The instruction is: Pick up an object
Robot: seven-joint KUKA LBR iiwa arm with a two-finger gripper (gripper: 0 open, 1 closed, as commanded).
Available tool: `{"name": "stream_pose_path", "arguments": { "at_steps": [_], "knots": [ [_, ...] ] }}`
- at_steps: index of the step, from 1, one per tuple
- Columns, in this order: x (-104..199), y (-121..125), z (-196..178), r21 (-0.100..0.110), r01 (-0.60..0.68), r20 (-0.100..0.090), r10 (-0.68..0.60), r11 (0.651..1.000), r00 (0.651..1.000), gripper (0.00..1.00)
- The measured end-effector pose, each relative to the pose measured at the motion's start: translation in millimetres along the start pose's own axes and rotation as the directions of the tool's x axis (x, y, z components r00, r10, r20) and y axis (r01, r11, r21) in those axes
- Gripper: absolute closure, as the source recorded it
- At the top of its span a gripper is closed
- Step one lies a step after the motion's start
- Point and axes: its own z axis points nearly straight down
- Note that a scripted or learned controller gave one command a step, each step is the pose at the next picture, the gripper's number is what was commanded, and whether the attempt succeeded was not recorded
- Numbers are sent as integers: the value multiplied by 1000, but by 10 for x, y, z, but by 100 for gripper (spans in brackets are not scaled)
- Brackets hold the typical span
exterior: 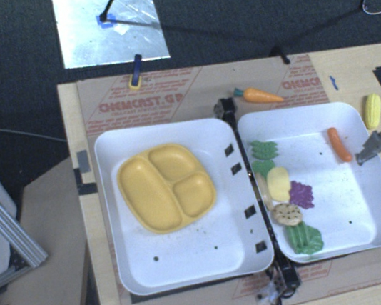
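From my remote seat I see the two-finger gripper (pixel 369 148) at the far right, hovering over the right rim of the right-hand shallow white bin (pixel 315 120); its grey fingers reach in toward the bin, and I cannot tell whether they are spread or closed, though nothing sits between them. Just left of the fingertips, near that bin's upper right wall, lies a small orange sausage-shaped toy (pixel 339 144), apart from the other items. The rest of the bin's contents crowd its left wall: a green leafy toy (pixel 263 150) at the top, a pale yellow rounded block (pixel 278 183) below it, a purple grape cluster (pixel 300 194) touching that block's right side, a tan speckled cookie (pixel 287 214) under them, and a green ridged piece (pixel 305 237) nearest the front edge. The middle and lower right floor of this bin is bare. The left-hand white bin (pixel 144 264) holds a yellow three-compartment plastic tray (pixel 167 187), with bare floor around it, widest toward the front. Outside the bins, on the cardboard bench top (pixel 188 94), an orange toy carrot (pixel 260 95) lies beyond the gap between the bins, and a yellow corn cob toy (pixel 372 110) sits just past the right bin's upper right corner.
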Motion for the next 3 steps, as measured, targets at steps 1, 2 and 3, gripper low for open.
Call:
{"name": "stream_pose_path", "arguments": {
  "at_steps": [1, 2, 3],
  "knots": [
    [1173, -56, 1070, 10, 11, -8, -11, 1000, 1000, 0],
    [1149, 92, 1925, 1, -2, 0, 2, 1000, 1000, 0],
    [1740, 443, 831, -11, 9, -2, -9, 1000, 1000, 0]
  ]
}}
